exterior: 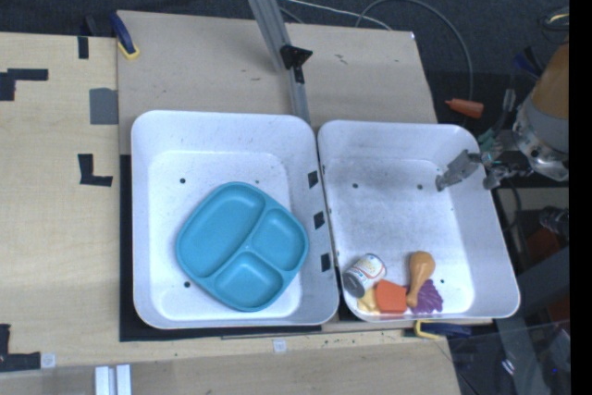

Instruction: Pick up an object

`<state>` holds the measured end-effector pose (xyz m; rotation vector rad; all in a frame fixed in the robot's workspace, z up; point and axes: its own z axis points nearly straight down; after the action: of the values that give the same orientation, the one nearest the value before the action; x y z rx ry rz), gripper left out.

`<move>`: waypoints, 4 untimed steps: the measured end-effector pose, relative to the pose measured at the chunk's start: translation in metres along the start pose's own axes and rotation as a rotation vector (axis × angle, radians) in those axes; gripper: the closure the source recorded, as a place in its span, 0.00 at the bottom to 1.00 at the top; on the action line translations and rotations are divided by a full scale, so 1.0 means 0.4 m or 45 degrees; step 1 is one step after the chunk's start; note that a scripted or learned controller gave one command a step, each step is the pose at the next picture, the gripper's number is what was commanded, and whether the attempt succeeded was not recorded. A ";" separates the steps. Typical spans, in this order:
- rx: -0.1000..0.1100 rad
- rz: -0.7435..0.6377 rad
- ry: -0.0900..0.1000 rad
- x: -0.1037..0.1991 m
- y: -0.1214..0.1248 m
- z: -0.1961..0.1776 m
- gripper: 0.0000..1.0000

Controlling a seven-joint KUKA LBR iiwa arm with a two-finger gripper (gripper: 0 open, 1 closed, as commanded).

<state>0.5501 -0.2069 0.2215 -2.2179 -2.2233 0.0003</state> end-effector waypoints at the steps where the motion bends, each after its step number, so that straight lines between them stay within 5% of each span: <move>1: 0.000 0.000 0.000 0.000 0.000 0.000 0.00; 4: 0.000 0.001 -0.003 0.010 -0.015 0.332 0.00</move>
<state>0.5439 -0.2027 0.0887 -2.2199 -2.2241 0.0027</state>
